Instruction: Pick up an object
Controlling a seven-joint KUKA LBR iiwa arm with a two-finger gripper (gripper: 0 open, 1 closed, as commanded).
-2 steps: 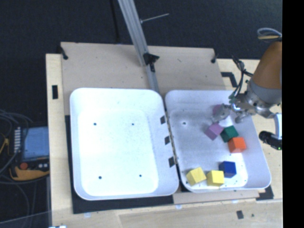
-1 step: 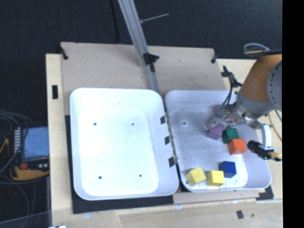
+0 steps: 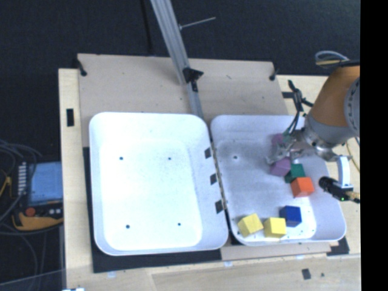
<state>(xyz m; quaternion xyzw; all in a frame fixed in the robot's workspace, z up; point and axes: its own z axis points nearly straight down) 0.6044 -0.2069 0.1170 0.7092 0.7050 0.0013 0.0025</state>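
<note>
My gripper (image 3: 282, 154) hangs low over the upper right part of the right bin (image 3: 242, 138), with the orange-banded arm (image 3: 333, 105) reaching in from the right. It sits right above a purple block (image 3: 280, 168), touching or nearly touching its top. A second pale purple piece (image 3: 277, 139) lies just behind the gripper. A green block (image 3: 297, 172) and an orange block (image 3: 302, 187) lie close by to the lower right. Near the front wall of that bin sit a blue block (image 3: 291, 214) and two yellow blocks (image 3: 250, 224) (image 3: 275, 226).
The left bin (image 3: 145, 180) lies beside the right one, with small clips along the shared edge. A slanted metal pole (image 3: 173, 38) rises behind the bins. A blue box and cables (image 3: 42, 183) lie off the bench at the left.
</note>
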